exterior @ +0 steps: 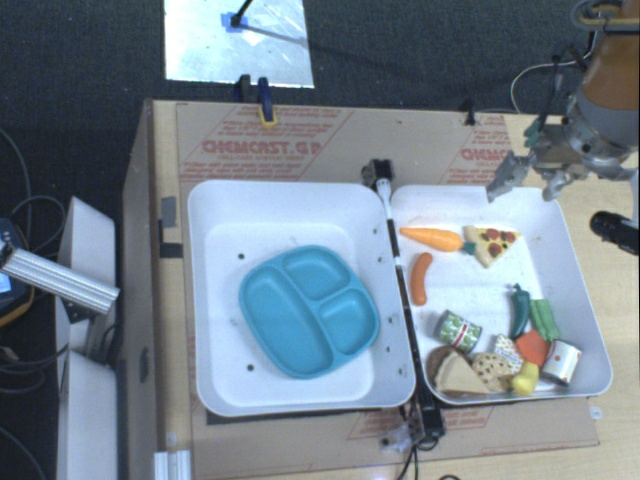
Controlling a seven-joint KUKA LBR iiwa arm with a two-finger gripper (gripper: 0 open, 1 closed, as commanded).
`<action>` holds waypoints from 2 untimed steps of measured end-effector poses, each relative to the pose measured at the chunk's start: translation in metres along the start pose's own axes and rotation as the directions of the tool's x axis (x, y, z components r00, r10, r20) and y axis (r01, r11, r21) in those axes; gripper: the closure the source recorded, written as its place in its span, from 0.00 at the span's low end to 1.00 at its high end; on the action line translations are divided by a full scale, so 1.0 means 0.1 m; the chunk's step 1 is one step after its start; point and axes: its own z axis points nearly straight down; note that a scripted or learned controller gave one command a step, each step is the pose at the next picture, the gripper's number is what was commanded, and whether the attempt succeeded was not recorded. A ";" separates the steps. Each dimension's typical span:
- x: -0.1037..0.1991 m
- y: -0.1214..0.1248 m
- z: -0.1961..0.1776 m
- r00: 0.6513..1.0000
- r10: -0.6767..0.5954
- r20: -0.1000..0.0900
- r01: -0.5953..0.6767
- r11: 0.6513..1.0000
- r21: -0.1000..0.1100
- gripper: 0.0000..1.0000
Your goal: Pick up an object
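Toys crowd the right bin [580, 268], any one of them a fair target: a carrot [432, 237] and a pizza slice [492, 243] lie near the far wall, a small sausage [420, 277] sits alone just below the carrot, and a can [457, 329], green peppers [531, 315], crackers [490, 368] and a second tin [561, 361] bunch together in the near corner. The gripper [528, 175] hovers above the bin's far rim, its two fingers spread apart and nothing between them, well clear of every toy. The left bin [215, 268] beside it holds a blue divided plate [308, 310]. The step in hand looks like the approach, with no pick yet made. The carrot or the sausage seems the safer choice, since each lies apart from its neighbours; the arm would do well to centre over the piece, turn the fingers across its narrow width, and descend straight before closing. The crowded corner risks a clipped or double grab.
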 end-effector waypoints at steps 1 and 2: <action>-0.18 -0.45 0.92 1.000 0.002 0.000 -0.002 1.000 0.003 0.00; 0.02 -0.98 1.97 1.000 0.002 -0.001 -0.002 1.000 0.001 0.00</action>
